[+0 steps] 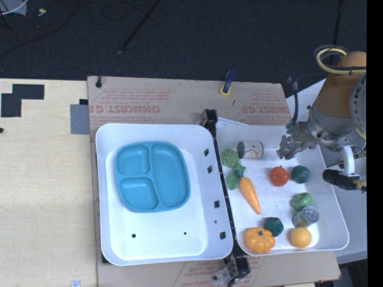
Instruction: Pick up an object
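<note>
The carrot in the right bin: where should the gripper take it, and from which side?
Grip the carrot across its thick orange upper half, just below the green top, coming straight down from above. It lies flat and slanted, tip toward the pumpkin, so set the fingers across its long axis. The broccoli crowds the leafy end, while the middle has bare bin floor on both sides.

right bin: toy food loose on floor | carrot slanted beside broccoli | tomato upper middle | pumpkin, lemon along near edge | can on its side
</note>
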{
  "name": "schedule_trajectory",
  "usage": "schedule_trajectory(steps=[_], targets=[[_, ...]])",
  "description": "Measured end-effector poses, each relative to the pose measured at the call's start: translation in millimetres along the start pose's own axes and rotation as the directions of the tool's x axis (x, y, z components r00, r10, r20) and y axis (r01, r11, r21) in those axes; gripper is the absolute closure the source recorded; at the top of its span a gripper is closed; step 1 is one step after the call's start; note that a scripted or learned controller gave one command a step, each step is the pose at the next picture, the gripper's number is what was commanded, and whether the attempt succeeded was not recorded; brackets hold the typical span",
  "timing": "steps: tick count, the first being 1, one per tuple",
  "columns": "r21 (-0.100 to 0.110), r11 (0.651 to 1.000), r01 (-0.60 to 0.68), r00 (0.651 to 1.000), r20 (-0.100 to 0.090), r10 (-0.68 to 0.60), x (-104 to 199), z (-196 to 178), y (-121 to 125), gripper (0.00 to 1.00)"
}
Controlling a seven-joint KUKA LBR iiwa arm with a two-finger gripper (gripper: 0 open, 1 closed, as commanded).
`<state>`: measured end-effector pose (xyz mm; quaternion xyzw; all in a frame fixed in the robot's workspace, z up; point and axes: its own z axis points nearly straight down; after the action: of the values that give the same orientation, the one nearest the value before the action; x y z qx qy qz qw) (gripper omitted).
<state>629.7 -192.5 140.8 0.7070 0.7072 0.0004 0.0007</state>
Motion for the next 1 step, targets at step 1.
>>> schedule_trajectory(steps=[1], targets=[[-0.003,1.000,-0.004,1.000,0.001,0.004,-3.8,-61.3,-6.0,1.00]])
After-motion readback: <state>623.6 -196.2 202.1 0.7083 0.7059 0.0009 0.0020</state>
